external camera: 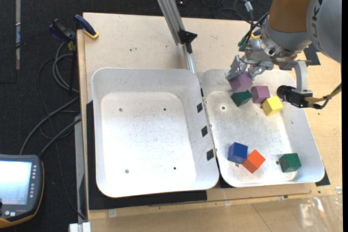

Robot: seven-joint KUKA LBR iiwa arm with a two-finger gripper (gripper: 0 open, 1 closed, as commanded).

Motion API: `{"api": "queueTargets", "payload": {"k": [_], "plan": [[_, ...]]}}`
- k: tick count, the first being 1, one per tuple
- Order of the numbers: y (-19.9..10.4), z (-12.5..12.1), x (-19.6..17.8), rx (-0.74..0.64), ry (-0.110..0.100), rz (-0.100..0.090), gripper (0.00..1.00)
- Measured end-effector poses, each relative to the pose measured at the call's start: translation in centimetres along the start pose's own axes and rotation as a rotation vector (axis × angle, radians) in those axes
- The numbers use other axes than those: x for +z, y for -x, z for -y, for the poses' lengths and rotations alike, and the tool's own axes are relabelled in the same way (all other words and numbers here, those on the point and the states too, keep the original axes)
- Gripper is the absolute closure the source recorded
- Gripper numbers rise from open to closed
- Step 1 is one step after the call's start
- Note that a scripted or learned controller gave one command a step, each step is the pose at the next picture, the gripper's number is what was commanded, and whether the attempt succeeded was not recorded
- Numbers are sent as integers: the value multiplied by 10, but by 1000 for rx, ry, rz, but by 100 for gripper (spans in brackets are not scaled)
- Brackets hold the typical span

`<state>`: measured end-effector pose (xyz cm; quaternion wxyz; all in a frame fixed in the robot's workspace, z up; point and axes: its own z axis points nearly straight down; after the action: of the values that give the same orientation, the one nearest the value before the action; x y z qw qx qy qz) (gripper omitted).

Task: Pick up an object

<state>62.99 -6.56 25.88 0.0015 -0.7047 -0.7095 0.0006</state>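
My gripper [241, 74] hangs over the far left corner of the right bin [304, 133]. A pale purple block [241, 83] sits tilted between its fingertips, and the gripper is shut on it. The block appears slightly raised, overlapping a dark green block [241, 98] just below it. Close by on the right lie a second purple block [260, 93] and a yellow block [272, 105]. Near the bin's front edge sit a blue block [237, 152], an orange block [253, 161] and another green block [290, 162].
The left bin [109, 117] lies beside the right one, with a raised divider edge between them. A slanted metal pole [166, 0] crosses the back of the bench. A black cable connector [291, 96] hangs from the wrist over the right bin.
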Motion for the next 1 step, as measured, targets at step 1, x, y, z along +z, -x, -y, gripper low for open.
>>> {"api": "queueTargets", "payload": {"k": [1], "plan": [[-56, 15, 17, -1, -1, -1, 100]]}}
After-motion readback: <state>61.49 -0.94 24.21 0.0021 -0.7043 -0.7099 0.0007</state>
